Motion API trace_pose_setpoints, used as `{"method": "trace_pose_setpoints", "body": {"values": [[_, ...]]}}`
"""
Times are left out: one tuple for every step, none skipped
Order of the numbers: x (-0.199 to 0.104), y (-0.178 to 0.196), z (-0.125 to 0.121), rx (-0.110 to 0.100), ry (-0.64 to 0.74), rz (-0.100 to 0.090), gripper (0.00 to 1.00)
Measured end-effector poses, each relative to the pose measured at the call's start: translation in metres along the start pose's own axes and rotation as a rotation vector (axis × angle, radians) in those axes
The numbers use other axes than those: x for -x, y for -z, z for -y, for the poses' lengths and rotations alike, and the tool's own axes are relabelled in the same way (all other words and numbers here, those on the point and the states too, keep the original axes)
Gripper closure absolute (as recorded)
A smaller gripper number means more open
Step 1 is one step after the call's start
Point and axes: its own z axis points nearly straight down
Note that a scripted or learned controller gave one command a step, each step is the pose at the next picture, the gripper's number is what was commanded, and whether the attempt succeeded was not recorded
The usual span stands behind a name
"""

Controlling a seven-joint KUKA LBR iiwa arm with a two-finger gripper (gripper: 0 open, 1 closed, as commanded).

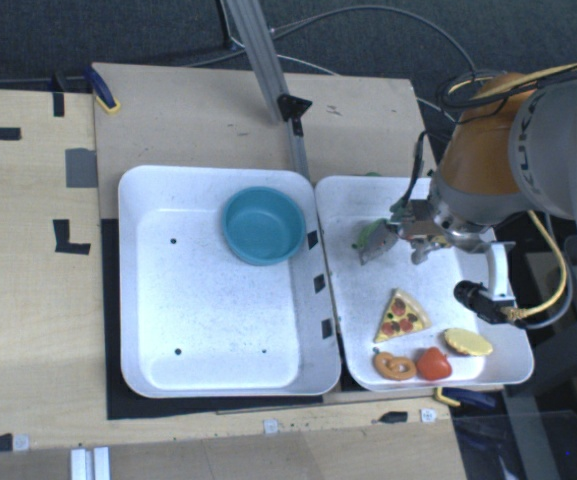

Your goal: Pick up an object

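My gripper [395, 247] hangs over the back half of the right bin [353, 308], its two fingers spread apart and open. A small green object [374, 232] lies right at the left fingertip [367, 251]; whether it sits between the fingers is unclear. Toward the bin's front lie a pizza slice [400, 317], an orange ring-shaped piece [395, 366], a red tomato [433, 364] and a yellow oval piece [467, 343], all apart from the gripper.
The left bin [208, 348] holds a blue bowl [263, 225] at its back right. A grey metal pole [258, 48] slants down to the gap between the bins. Cables [543, 288] loop beside the arm on the right.
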Motion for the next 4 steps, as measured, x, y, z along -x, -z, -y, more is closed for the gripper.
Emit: {"method": "trace_pose_setpoints", "body": {"values": [[0.001,-0.063,-0.001,-0.002,0.0,0.0,0.0],[0.001,-0.084,-0.001,0.004,0.0,0.001,0.0],[0.001,-0.073,-0.002,0.006,0.0,0.002,1.0],[0.001,-0.012,-0.008,0.008,0.0,0.001,1.0]]}}
